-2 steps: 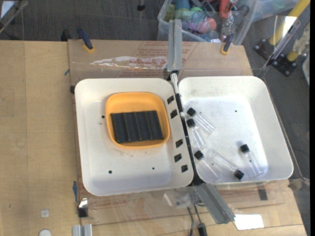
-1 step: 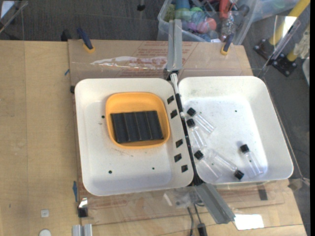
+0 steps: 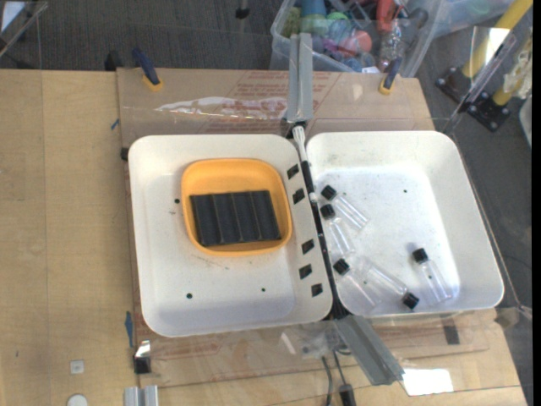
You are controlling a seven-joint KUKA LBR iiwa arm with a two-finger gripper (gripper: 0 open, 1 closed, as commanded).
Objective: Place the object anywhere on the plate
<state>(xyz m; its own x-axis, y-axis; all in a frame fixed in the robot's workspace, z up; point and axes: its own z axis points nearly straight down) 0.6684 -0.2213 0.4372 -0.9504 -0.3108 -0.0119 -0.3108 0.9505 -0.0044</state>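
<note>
Nearest edge of bench (image 3: pixel 59 311): grey metal bracket (image 3: pixel 365 352) below the seam between bins. Left white bin (image 3: pixel 152 252) with orange plate (image 3: pixel 237 173) inside; right white bin (image 3: pixel 473 218) touching alongside. Black ridged block (image 3: pixel 235 218) flat on the plate, within its rim. Several clear vials (image 3: pixel 348 216) with black caps loose in right bin, apart from plate. Red print on taped sheet (image 3: pixel 254 105) behind bins too blurred to read. Pincer state: cannot tell.
</note>
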